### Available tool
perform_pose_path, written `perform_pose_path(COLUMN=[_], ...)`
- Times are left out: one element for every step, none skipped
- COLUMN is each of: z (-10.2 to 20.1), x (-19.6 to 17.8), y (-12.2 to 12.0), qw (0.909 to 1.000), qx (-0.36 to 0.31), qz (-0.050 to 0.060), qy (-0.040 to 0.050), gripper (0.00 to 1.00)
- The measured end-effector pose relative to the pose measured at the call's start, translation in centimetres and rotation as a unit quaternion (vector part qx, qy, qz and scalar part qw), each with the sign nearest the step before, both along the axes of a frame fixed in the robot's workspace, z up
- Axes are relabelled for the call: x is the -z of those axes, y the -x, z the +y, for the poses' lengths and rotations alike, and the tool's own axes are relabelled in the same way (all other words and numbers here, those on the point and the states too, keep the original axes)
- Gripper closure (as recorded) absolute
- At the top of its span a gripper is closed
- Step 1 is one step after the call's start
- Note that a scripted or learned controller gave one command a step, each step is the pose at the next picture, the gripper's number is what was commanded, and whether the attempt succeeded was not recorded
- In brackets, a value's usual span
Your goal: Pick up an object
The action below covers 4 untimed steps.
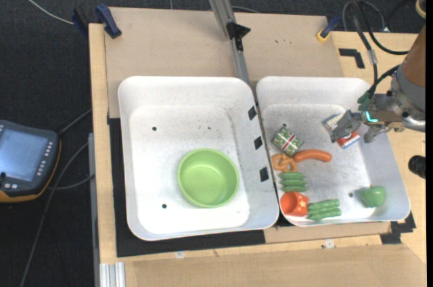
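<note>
From my overhead camera I look down at a slant on a bench [176, 42] with two shallow white bins side by side. The left bin [145, 109] holds a lime-green bowl [208, 177], upright, near its front right.

The right bin [298, 93] holds the loose items. Toward its left wall sits a small block with green, red and white stripes [286, 141]. Just in front of it lies an orange curved toy [302, 158], then a short green ridged piece [293, 181]. At the front edge sit a red-orange piece [293, 203] and, touching it on the right, a green pea-pod-like piece [324, 208]. A green rounded toy [373, 195] rests in the front right corner.

The arm [414, 76] comes in from the right. Its gripper [356, 127] hangs over the right bin's back right area, fingers spread a little. A small red, white and blue item [345, 137] shows right at the fingers (whether it is gripped or merely lies beneath, I cannot tell).
</note>
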State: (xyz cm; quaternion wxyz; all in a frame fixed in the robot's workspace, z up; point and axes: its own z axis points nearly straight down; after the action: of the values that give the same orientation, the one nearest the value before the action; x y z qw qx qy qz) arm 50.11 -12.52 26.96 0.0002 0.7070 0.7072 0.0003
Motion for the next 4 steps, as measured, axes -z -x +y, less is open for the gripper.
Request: perform_pose_path(z=[0.0, -0.1, -0.4, -0.4], x=[0.0, 4.2, 8.4, 12.7], y=[0.0, 0.2, 0.2, -0.1], qw=[1.0000, 1.0000, 1.0000, 1.0000], qx=[0.000, 0.000, 0.000, 0.000], qz=[0.000, 0.002, 0.002, 0.002], qy=[0.0000, -0.0001, -0.0002, -0.0003], gripper=[0.00, 0.00, 0.00, 0.00])
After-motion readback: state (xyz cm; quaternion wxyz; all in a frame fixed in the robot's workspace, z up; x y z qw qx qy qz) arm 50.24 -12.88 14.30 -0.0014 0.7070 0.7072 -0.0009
